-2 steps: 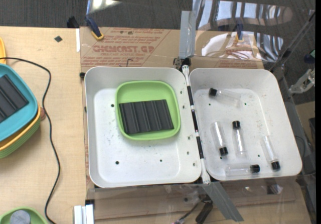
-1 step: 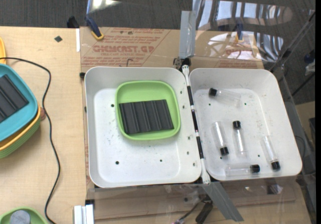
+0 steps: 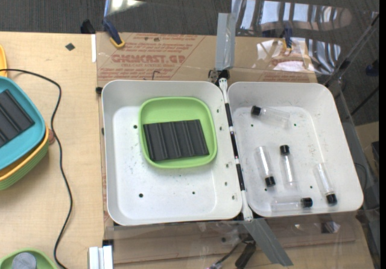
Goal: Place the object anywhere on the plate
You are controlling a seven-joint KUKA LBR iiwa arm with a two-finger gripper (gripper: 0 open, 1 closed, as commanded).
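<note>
Vials (image 3: 288, 168) of clear plastic with black caps lie scattered in the right bin (image 3: 316, 132), five of them as far as I can count. One rests near the bin's far left corner. Two lie side by side in the middle, their caps pointing opposite ways. One lies toward the right wall, and one lies along the near edge. None touches the others, though the two in the middle are close.

The green plate (image 3: 176, 105) sits in the far half of the left bin (image 3: 175, 198), squarish with rounded corners. A dark ribbed mat (image 3: 176, 140) covers most of its floor. Nothing else lies on the plate, and every vial is well apart from it, across the wall between the bins.

Whether the hand is apart or together cannot be told.

Beyond the bins a sheet of printed cardboard (image 3: 154, 56) lies flat on the table (image 3: 42, 56). At the left edge sits a stack of teal and green dishes (image 3: 24, 141), with a black cable (image 3: 63, 159) running beside it.
</note>
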